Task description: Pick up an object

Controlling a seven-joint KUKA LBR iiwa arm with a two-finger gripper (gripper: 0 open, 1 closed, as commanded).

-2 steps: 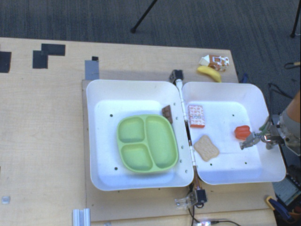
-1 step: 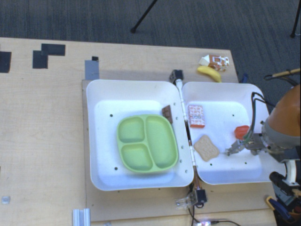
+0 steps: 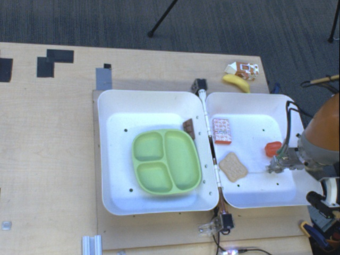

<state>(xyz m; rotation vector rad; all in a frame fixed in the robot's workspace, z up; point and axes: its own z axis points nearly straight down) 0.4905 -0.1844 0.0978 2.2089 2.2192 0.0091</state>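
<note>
The right bin (image 3: 249,195) holds a tan cracker-like slab (image 3: 233,167) near its left side, a red-and-white packet (image 3: 221,130) toward the back, and a small red-orange object (image 3: 273,148) on the right. My gripper (image 3: 277,166) hangs low over the right part of this bin, just in front of the red-orange object and right of the tan slab. Nothing shows between its tips. The grey arm with its orange band (image 3: 324,132) comes in from the right edge.
The left bin (image 3: 114,142) carries a green three-compartment plate (image 3: 167,162) and a small brown piece (image 3: 188,125) by the divider. A banana (image 3: 236,82) and a small carton (image 3: 245,68) lie on the bench behind the right bin. Cables cross the front edge.
</note>
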